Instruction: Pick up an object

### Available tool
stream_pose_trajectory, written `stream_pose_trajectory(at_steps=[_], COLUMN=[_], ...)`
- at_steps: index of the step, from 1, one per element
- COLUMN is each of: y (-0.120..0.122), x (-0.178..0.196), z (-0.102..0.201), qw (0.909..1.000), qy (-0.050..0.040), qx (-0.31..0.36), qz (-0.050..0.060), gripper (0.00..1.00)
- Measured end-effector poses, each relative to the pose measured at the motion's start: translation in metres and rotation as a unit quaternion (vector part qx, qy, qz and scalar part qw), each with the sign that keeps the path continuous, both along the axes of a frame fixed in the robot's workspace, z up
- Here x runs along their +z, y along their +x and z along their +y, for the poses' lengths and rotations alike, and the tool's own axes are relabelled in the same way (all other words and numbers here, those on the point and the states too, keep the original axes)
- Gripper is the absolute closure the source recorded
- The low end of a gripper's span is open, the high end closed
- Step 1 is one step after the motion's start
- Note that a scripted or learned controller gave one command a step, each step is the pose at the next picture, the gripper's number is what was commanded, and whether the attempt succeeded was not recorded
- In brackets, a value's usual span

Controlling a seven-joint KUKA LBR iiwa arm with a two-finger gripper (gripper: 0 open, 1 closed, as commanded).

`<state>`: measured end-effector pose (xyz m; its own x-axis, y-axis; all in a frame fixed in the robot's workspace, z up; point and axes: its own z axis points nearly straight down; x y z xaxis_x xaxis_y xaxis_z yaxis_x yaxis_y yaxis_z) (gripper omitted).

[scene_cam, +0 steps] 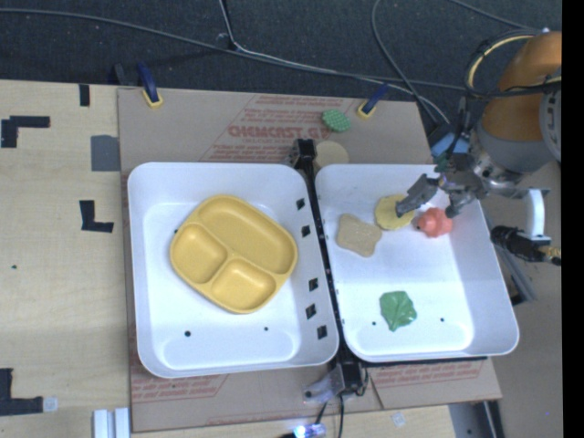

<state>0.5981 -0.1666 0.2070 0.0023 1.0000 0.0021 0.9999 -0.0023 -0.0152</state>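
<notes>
The right bin [474, 286] holds a yellow round piece [391, 213], a tan bread-like slice [357, 234], a small red object [435, 224] and a green leafy piece [398, 309]. My gripper [436, 197] hangs over the bin's upper right part, its fingers spread apart, one finger [416, 194] reaching toward the yellow piece and the other finger [458, 200] just above the red object. Nothing sits between the fingers.
The left bin [151, 245] carries a yellow divided plate [234, 253]. A small green item [336, 119] lies on the cardboard behind the bins. Cables run across the dark floor at the back. The arm's body [520, 108] stands at the right.
</notes>
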Motion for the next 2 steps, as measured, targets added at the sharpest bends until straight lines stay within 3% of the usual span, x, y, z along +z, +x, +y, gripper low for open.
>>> stream_pose_trajectory(at_steps=[1, 2], y=[0.003, -0.003], x=[0.008, -0.036], z=[0.0, -0.001], qw=[1.0, 1.0], qy=[-0.0012, -0.0013], qx=[0.002, 0.002], qz=[-0.007, -0.005], gripper=[0.0, 0.0])
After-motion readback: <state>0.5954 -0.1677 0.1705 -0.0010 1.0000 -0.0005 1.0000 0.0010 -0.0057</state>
